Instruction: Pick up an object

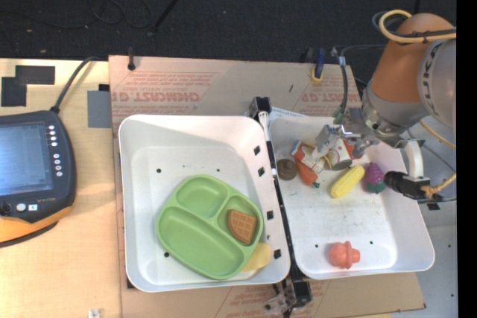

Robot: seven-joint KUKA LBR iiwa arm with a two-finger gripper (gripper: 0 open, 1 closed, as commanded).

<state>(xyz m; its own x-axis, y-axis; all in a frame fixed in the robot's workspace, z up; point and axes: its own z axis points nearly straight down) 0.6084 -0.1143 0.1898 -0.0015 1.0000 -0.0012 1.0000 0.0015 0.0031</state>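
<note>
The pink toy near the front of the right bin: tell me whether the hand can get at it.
Probably yes. The pink toy lies alone on bare bin floor, apart from the corn and the other toys, and the hand hangs over the same bin.

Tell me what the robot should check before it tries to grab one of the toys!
1. Tool is over the right bin, where the toys lie: ok.
2. A toy is close below it: ok, the orange carrot and yellow corn lie just beneath.
3. Toys have space around them: not ok, the carrot, corn and purple toy crowd together at the bin's far end.
4. An easier toy exists: ok, the pink toy sits alone near the front.
5. Tool's opening is ready: cannot tell, too blurred.
6. Green plate and waffle are out of the way in the left bin: ok.
</note>
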